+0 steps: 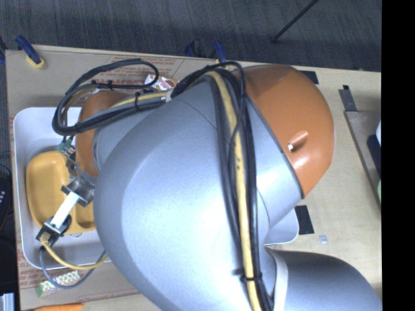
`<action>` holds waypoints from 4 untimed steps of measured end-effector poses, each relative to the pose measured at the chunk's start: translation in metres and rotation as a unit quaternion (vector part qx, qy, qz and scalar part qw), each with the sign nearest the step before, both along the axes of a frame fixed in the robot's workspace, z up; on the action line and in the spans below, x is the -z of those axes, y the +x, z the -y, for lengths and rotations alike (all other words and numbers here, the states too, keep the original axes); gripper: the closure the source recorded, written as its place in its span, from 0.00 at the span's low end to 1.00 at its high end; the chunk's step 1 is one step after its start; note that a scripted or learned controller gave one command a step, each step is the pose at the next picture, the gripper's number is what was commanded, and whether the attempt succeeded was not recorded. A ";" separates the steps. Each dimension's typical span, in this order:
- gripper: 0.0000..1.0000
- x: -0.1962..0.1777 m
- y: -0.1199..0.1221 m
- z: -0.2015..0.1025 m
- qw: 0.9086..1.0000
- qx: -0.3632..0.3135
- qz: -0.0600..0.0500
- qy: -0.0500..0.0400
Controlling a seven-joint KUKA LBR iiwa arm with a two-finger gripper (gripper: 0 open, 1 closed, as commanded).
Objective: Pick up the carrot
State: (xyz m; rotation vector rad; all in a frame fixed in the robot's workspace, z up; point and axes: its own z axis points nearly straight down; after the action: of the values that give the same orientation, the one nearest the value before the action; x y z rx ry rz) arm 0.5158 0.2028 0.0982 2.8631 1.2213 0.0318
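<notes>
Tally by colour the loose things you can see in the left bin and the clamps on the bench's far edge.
Yellow object in the left bin: 1
Blue clamps on the bench's far edge: 2 clearly seen
Total: 3
The arm covers much of both bins, so more may lie hidden beneath it.

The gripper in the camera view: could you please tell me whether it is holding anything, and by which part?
That cannot be told. The grey arm covers most of the left bin, hiding any hold. A yellow thing lies in that bin beside it.
</notes>
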 end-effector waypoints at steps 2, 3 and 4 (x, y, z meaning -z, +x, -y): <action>0.00 -0.002 0.111 0.016 0.998 -0.067 -0.016 0.009; 0.00 0.002 0.131 0.026 0.999 -0.033 -0.015 0.011; 1.00 -0.006 0.130 0.024 0.999 -0.036 -0.018 0.012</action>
State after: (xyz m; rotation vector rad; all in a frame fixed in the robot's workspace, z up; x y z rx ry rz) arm 0.6456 0.1784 0.1038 2.8518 1.3385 -0.0039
